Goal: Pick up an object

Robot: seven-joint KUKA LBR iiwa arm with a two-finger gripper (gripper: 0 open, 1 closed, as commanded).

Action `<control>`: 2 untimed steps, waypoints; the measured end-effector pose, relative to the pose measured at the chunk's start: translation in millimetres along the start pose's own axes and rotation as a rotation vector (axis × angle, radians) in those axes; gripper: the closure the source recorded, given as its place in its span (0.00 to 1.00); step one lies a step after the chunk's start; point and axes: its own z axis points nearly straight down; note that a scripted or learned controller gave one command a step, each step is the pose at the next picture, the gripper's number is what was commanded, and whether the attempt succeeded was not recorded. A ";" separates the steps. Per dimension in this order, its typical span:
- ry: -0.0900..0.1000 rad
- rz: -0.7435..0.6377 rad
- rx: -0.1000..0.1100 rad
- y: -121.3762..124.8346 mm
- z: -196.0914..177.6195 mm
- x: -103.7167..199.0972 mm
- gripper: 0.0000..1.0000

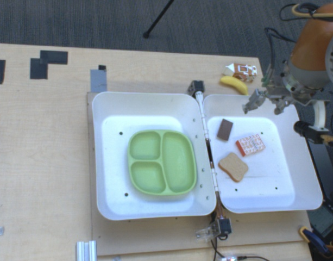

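- Sitting in the right bin (pixel 302 194), a small red-and-white packet (pixel 250 144) bears a grid-like print, but any writing on it is too small to read.
- Beside it, toward the divider, a dark brown block (pixel 225 129) lies near the bin's far side, and a slice of toast-coloured bread (pixel 233 167) lies nearer the camera; the three pieces are close together yet apart.
- The left bin (pixel 101 145) holds a green three-compartment plate (pixel 161 162), with nothing in its compartments.
- On the bench beyond the right bin, a yellow banana (pixel 233 84) lies just beside a small carton (pixel 244 69) with orange and white printing that cannot be read.
- The gripper (pixel 268 103) hangs over the far edge of the right bin, its two fingers spread apart, one tip (pixel 253 103) toward the banana side.
- Nothing sits between the fingers, and they touch none of the objects.
- The orange band (pixel 315 34) of the arm shows above the wrist at the right.
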 end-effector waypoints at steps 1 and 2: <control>-0.002 0.002 -0.009 -51.5 113.4 21.7 0.00; -0.005 0.001 -0.014 -49.8 101.8 20.8 1.00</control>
